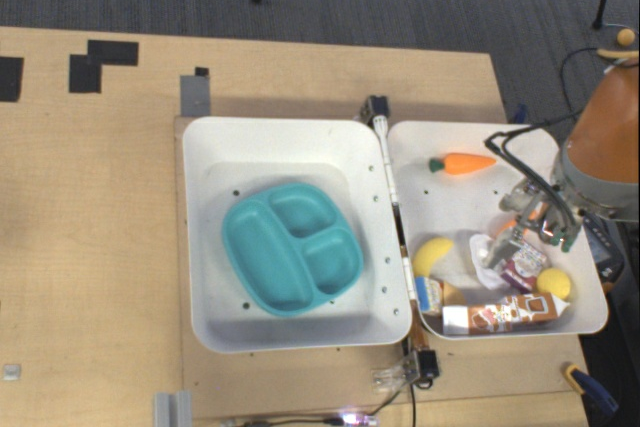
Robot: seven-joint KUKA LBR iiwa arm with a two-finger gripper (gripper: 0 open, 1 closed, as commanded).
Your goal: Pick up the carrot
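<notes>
The orange carrot with a green top lies on its side near the back of the right bin. It rests alone on the white floor. My gripper hangs lower in the same bin, to the right of and nearer than the carrot, a clear gap away from it. It sits over a clump of small packets, close to a purple packet. The arm's orange band comes in from the right edge.
A teal divided plate lies in the left bin. Along the front of the right bin sit a yellow lemon, a second yellow fruit, a brown and white carton and a small blue item.
</notes>
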